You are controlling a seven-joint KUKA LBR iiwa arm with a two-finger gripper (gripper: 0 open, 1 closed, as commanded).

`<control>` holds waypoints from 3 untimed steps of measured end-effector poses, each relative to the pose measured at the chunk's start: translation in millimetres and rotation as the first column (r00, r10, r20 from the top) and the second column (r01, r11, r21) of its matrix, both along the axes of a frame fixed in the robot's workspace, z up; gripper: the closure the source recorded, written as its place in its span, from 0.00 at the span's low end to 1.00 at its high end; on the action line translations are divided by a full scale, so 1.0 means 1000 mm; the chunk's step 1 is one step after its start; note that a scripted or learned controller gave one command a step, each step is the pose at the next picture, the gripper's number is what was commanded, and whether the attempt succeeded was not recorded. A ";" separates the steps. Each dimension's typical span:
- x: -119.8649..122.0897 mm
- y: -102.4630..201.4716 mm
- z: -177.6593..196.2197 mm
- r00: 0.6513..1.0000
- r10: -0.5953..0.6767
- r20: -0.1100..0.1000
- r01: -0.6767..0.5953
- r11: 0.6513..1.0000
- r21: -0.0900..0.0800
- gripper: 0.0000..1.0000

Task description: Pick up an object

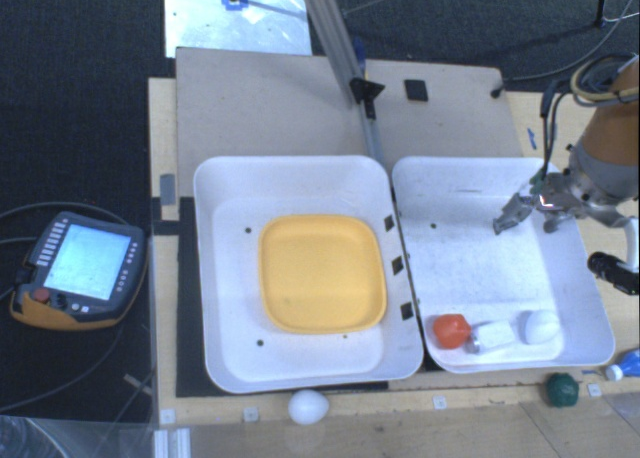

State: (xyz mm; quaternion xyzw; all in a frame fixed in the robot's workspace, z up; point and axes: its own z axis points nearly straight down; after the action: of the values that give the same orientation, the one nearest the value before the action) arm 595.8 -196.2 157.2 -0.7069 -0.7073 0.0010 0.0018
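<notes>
Hand (527, 214) hovered open, apparently empty, over right bin (470, 246). Red object (450, 330) sat against the bin's near wall. That wall could block a finger.

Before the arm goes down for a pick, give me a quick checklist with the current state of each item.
1. Objects in right bin: ok; orange ball, white piece and white ball along its near edge.
2. End effector over right bin: ok.
3. End effector above an object: not ok; it sits farther back.
4. End effector carrying nothing: ok.
5. Yellow plate clear of path: ok; left bin.
</notes>
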 end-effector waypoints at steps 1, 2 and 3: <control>-0.008 0.006 -0.047 1.000 0.000 0.001 0.000 1.000 0.000 0.00; -0.006 0.005 -0.034 1.000 0.000 0.006 0.000 1.000 -0.002 1.00; -0.015 0.005 0.016 1.000 0.000 0.009 0.001 1.000 -0.002 1.00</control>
State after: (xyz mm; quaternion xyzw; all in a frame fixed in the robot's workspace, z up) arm 581.2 -191.7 172.9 -0.7071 -0.7071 -0.0012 -0.0021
